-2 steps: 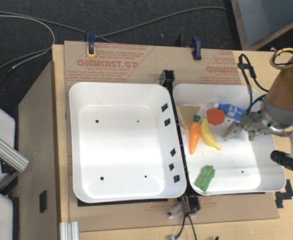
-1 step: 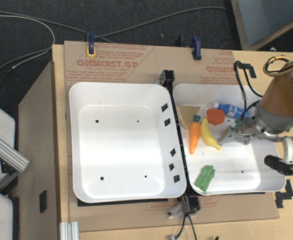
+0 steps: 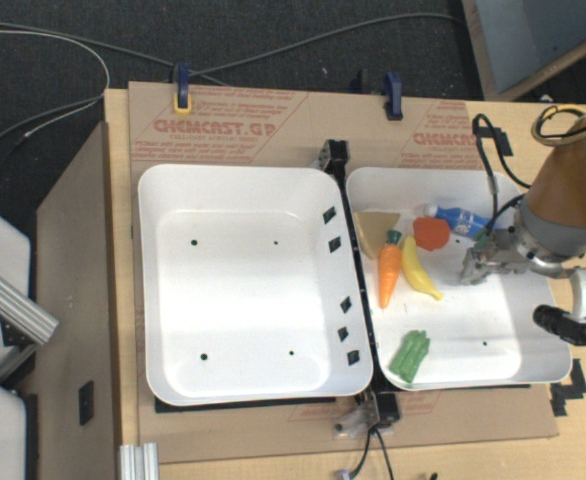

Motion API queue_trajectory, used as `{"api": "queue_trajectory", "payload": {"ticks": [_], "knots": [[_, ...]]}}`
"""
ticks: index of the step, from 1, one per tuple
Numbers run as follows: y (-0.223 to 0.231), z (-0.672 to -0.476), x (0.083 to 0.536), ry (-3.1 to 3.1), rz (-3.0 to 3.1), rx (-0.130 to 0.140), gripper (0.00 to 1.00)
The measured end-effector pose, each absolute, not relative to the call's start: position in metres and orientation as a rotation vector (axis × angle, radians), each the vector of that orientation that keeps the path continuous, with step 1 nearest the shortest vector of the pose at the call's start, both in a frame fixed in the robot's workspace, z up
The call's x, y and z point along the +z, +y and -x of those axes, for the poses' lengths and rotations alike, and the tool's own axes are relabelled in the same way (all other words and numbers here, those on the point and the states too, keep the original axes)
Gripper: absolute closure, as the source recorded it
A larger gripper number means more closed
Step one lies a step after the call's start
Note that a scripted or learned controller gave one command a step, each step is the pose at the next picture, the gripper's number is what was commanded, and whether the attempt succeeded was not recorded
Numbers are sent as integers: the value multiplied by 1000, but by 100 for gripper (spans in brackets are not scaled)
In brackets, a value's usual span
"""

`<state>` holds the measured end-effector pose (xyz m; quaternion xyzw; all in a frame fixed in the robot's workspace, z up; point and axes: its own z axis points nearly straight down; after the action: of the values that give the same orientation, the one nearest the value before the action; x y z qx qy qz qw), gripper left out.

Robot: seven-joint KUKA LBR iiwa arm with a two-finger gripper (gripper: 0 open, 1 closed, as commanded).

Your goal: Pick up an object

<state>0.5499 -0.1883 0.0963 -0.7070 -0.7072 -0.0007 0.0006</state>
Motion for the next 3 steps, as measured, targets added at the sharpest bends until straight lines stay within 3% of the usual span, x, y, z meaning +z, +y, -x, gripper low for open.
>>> {"api": "queue_trajectory", "payload": {"ticks": [3], "knots": [[-188,-549,256,-2229,2224,-6,100]]}}
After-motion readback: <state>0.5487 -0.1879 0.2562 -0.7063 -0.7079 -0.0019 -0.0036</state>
